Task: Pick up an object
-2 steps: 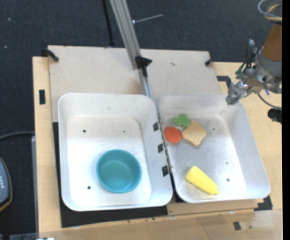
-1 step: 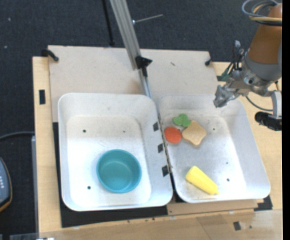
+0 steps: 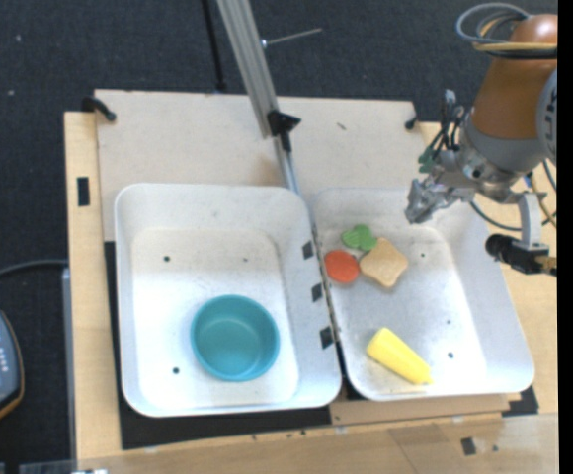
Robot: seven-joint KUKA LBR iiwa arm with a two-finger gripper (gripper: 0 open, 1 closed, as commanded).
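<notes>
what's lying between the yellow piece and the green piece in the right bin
In the camera view, the tan block lies between the green piece and the yellow piece.

You look down from one fixed camera high above the bench [image 3: 217, 146], tilted at a slant and far enough back to take in both white bins [image 3: 148, 215] and all the bench's edges.
</notes>
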